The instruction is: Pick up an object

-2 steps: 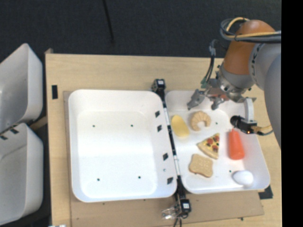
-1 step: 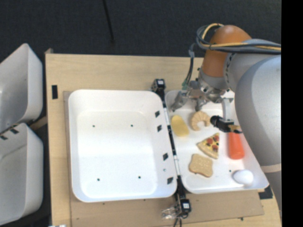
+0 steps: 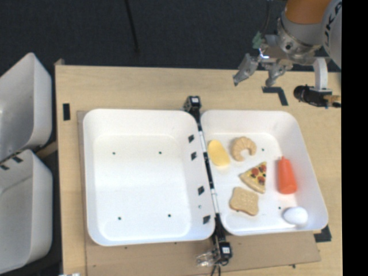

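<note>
My gripper point(image 3: 259, 76) hangs high above the bench, beyond the far edge of the right bin point(image 3: 299, 132), with its two fingers spread open and nothing between them. In the right bin lie a yellow oval piece point(image 3: 218, 153), a tan croissant point(image 3: 244, 147), a pizza slice point(image 3: 255, 177), an orange-red carrot-like piece point(image 3: 286, 175), a slice of toast point(image 3: 244, 201) and a white egg point(image 3: 295, 215). All of them rest on the bin floor, well below and nearer than the gripper.
The left bin point(image 3: 92, 171) sits beside the right one, joined by a black-clipped divider point(image 3: 204, 171). White containers point(image 3: 23, 108) stand off the bench's left edge. The wooden bench point(image 3: 144, 88) borders both bins.
</note>
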